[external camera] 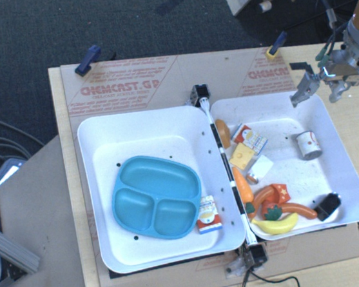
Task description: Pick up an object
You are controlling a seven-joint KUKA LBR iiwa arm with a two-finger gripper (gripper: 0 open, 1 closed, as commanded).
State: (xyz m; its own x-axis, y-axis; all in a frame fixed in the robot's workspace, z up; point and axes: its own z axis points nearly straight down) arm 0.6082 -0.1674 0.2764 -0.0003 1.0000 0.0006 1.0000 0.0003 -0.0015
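Gripper (321, 87) hangs at the far right corner of the right bin (344, 152), its two grey fingers (303, 90) spread apart with nothing between them, one over the bin's far rim and the other just outside it. Well apart from it, a small silver can (307, 144) lies on its side on the bin floor, nearer and a little left of the gripper. Along the bin's left wall sit a brown roll (222, 132), a small carton (250, 138), a cheese wedge (242, 157) and a carrot (242, 186). Toward the near edge lie a red pepper (271, 195), a sausage (298, 209), a banana (276, 225) and a black block (327, 206), crowded close together. In the left bin (97, 156) a blue divided plate (155, 196) rests on the floor, with a small juice box (207, 213) touching its near right edge
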